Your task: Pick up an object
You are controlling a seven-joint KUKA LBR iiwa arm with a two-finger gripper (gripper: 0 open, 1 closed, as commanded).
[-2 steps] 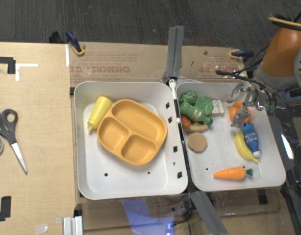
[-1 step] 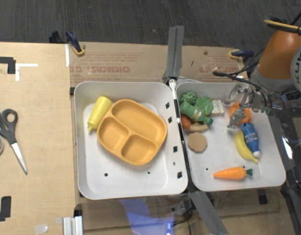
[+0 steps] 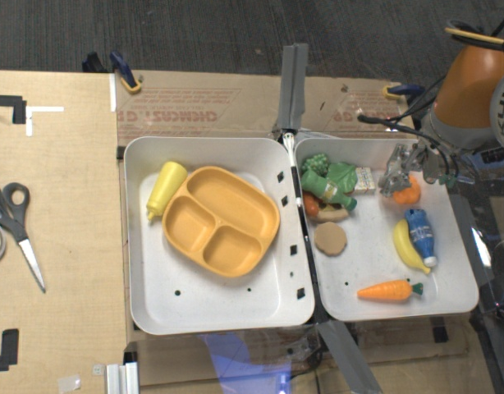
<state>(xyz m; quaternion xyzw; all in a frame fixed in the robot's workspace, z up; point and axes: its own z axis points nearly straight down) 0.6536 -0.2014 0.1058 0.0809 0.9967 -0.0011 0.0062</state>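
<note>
My gripper hangs low over the back right part of the right bin. A small orange object lies right beside and partly under it; whether they touch is unclear. In the same bin lie a green leafy vegetable, a round brown cookie, a banana with a blue bottle leaning on it, and a carrot near the front. A small white packet sits between the vegetable and the gripper.
The left bin holds an orange divided plate and a yellow bottle. Scissors lie on the wooden bench at far left. A grey divider bar runs between the bins at the back.
</note>
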